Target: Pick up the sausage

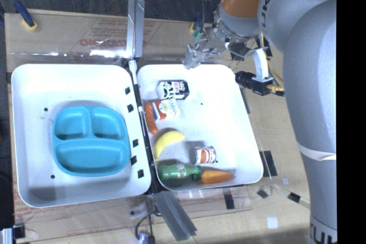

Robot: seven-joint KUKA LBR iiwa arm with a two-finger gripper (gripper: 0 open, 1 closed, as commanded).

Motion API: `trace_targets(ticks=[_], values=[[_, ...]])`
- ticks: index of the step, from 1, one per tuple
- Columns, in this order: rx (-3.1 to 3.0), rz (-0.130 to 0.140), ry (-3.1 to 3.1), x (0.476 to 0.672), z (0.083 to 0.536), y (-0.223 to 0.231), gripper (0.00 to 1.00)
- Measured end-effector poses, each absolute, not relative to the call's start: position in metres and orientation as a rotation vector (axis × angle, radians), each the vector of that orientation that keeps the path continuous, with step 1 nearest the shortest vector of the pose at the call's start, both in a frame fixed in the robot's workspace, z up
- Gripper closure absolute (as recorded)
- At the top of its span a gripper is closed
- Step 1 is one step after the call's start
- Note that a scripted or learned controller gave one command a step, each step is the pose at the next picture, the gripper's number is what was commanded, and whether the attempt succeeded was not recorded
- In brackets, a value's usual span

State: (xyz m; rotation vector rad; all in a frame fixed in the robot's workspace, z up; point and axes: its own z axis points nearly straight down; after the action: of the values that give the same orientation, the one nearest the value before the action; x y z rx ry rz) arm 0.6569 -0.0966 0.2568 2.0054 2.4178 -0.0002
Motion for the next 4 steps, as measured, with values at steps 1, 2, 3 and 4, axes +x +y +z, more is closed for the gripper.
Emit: trace_targets(ticks=[1, 2, 3, 4], values=[[1.548, 0.0, 2.731, 0.657, 0.282, -0.147, 1.0], [1.125, -0.002, 2.929, 0.657, 0.311, -0.211, 1.0], [1.431, -0.002, 2.798, 0.645, 0.269, -0.186, 1.0], [1.602, -0.001, 2.699, 0.658, 0.27, -0.202, 1.0]])
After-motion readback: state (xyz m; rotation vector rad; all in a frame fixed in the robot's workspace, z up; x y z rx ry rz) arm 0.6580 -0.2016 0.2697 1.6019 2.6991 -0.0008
